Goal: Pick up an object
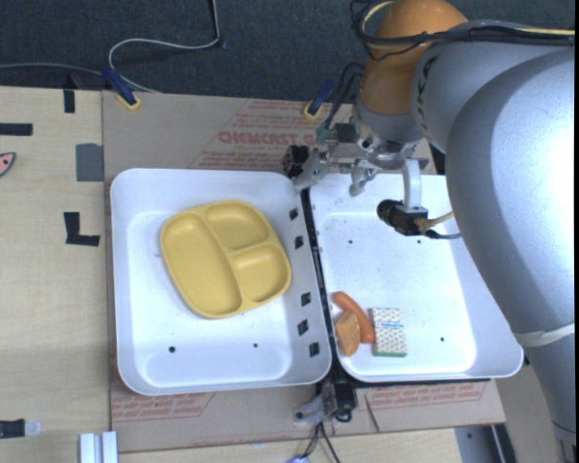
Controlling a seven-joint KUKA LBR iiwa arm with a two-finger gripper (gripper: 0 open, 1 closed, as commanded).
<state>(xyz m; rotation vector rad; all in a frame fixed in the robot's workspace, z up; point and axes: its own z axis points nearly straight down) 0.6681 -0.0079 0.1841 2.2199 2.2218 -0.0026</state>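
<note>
My gripper [352, 169] hangs over the far left corner of the right bin [463, 287], close to the divide between the two bins, and I see nothing held in it. At the near left of that bin lie an orange sausage-shaped toy [351, 312], a small brown piece [347, 335] touching it, and a white speckled block [388, 332] just to their right. These three things lie well nearer the front than the gripper. A yellow divided plate [227, 257] rests in the left bin [145, 345].
The grey arm [511, 162] with its orange band [410, 27] covers the right bin's far right side. Black clips [304, 300] line the ridge between the bins. Cables [164, 41] and a blue clip [124, 90] lie behind the bins on the bench.
</note>
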